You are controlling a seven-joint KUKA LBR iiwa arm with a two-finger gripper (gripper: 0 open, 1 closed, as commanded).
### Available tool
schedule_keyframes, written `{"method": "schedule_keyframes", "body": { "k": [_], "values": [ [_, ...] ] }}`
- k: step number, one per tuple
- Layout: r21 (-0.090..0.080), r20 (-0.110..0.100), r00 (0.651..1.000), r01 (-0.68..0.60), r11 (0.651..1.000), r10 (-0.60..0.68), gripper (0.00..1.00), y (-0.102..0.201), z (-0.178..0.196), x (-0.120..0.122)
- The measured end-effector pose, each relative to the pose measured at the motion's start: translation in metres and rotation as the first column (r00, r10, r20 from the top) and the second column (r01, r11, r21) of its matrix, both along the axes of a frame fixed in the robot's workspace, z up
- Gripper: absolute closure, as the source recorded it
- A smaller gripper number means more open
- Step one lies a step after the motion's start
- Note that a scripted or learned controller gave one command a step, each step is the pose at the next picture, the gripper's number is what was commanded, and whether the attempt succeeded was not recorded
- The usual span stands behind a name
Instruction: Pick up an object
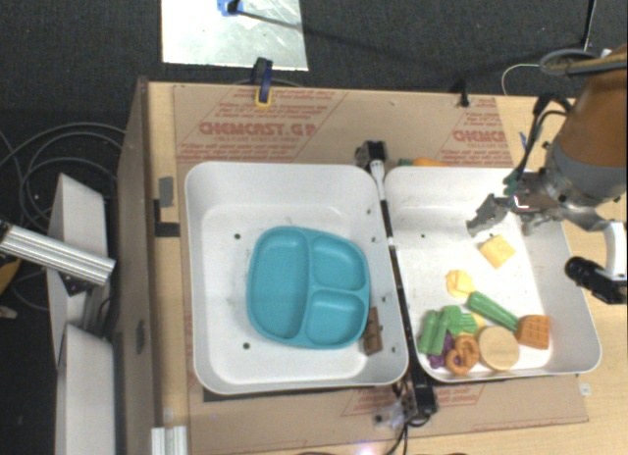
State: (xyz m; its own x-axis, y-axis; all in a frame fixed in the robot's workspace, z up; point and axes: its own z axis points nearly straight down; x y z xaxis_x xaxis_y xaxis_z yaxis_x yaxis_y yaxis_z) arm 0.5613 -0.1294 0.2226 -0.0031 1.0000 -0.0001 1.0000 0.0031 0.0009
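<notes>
- We see the two-finger gripper hanging over the upper part of the right-hand white bin, fingers spread apart with nothing between them.
- Nearest candidate, in our view: the small pale yellow cheese-like wedge, lying on the bin floor just below the gripper, apart from the other pieces.
- Handling guess: it looks like a light, stiff plastic toy. Smooth faces may slip, so we would close across its two flat sides, not corner to corner.
- It sits alone, so there is little risk of nudging neighbours.
- Count in the right bin, roughly seven toy foods:
  - one yellow wedge
  - one small yellow lumpy piece
  - one long green pod-shaped piece
  - one ribbed green piece
  - one orange waffle-like square
  - one round beige disc
  - one purple-and-orange ring piece
- The lower cluster is packed touching, harder to grasp cleanly.
- Left-hand white bin: one teal three-compartment plate, with one small brown item at its right edge; we can't identify it.
</notes>
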Motion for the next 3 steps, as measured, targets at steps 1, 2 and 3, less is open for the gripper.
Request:
{"method": "schedule_keyframes", "body": {
  "k": [1, 2, 3],
  "values": [
    [0.003, -0.012, 1.000, 0.003, 1.000, -0.003, 0.00, 0.006, -0.111, -0.036],
    [-0.002, -0.002, 1.000, 0.007, 1.000, -0.007, 0.00, -0.057, -0.139, -0.044],
    [0.001, -0.002, 1.000, 0.002, 1.000, -0.002, 0.00, -0.024, -0.139, -0.076]
  ]
}}
